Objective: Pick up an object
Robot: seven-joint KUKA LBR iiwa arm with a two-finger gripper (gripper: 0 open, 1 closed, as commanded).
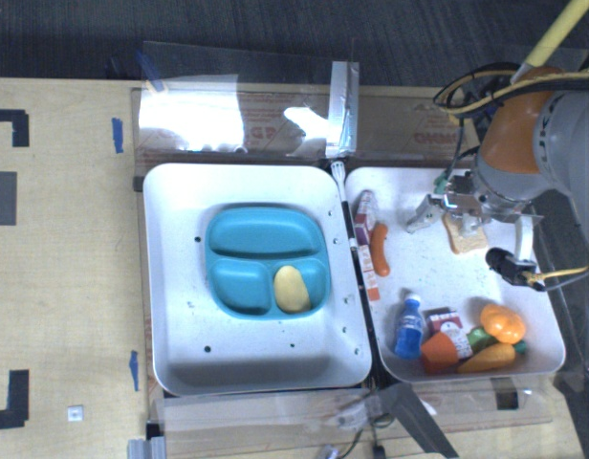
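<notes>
Camera view: tabletop point(55, 285) carries two shallow white bins side by side. Left bin point(170, 352) holds a blue divided tray point(261, 232); a yellow lemon-like object point(292, 289) sits in the tray's lower right compartment. Right bin point(553, 352) lies under the arm point(553, 142), which enters from the right, orange band above the wrist. End effector point(454, 210) hangs over the upper middle of the right bin; whether it is wide or narrow cannot be told. A tan block-like piece point(467, 235) shows just below it, contact unclear. Along the right bin's left wall: an orange sausage-shaped object point(379, 250) beside a small dark-and-red item point(362, 208). Lower part of the right bin, clustered and touching: blue bottle point(408, 329), red-and-white box point(446, 323), orange pepper-like object point(503, 324), carrot point(488, 358).
</notes>
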